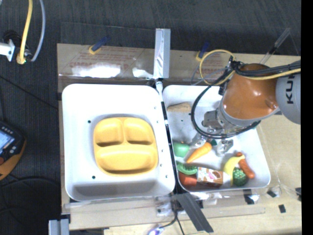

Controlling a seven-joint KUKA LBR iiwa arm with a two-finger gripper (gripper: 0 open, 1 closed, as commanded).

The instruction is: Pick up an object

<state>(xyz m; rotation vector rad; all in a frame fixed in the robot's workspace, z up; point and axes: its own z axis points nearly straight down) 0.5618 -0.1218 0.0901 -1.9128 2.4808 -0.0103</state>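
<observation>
Right bin (261, 180): carrot (199, 152) just below jaws (211, 140).

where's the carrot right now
The carrot lies in the right bin, toward its left-middle, just below the gripper. A green toy sits to its left and the banana to its lower right.

An orange carrot (199, 152) lies tilted in the right bin (261, 177), beside a banana (231, 164).

Grey arm (289, 98) at right of frame, orange band (247, 98), black and yellow cables (210, 89), metal gripper (213, 142), dark lettering
</observation>
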